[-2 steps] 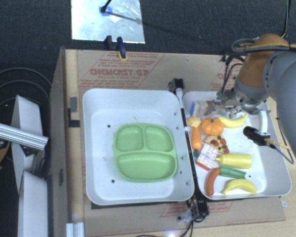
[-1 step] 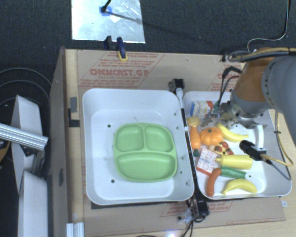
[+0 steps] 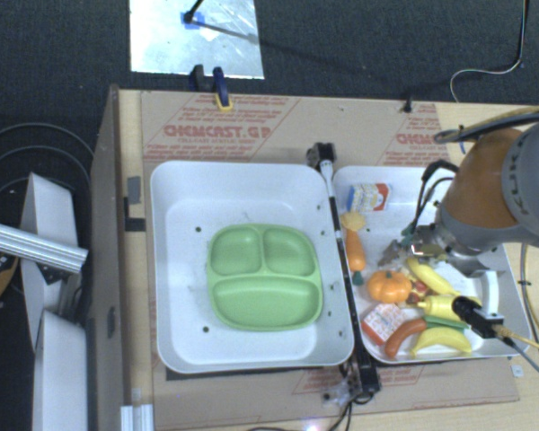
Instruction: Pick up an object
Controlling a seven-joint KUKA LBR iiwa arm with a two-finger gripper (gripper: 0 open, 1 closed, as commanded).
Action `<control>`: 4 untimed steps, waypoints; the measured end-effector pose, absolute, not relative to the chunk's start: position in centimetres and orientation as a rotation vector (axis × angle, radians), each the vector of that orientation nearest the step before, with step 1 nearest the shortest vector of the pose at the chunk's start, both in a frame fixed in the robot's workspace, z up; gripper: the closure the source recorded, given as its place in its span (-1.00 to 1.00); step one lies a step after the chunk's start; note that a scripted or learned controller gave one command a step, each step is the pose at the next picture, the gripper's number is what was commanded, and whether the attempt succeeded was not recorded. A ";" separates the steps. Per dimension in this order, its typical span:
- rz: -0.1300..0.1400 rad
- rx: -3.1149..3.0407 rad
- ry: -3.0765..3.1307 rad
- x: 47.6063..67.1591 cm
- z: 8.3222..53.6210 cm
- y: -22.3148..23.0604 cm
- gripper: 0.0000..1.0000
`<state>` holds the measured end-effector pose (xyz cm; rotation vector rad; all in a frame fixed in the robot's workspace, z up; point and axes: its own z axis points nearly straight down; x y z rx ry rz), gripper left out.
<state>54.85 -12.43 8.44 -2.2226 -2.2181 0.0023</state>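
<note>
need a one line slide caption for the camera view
KUKA arm's gripper low over the right bin of toy food, near a small pumpkin; green divided plate sits in the left bin.

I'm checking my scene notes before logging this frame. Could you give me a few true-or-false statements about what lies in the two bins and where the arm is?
1. The green three-compartment plastic plate lies in the left white bin. True.
2. The small orange toy pumpkin sits on the green plate. False: it lies in the right white bin, among the other toy food.
3. The grey arm with the orange band reaches over the right bin. True.
4. The yellow toy banana lies on the cardboard outside the bins. False: it lies at the near edge of the right bin.
</note>
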 end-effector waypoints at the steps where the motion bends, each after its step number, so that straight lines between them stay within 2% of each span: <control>1: -0.006 -2.222 -2.237 60.4 8.6 -8.9 -1.00; 2: -0.004 -2.237 -2.225 53.9 8.7 -9.0 -1.00; 3: -0.007 -2.224 -2.233 62.0 8.6 -12.0 -1.00; 4: 0.002 -2.226 -2.216 57.3 8.4 -16.9 -1.00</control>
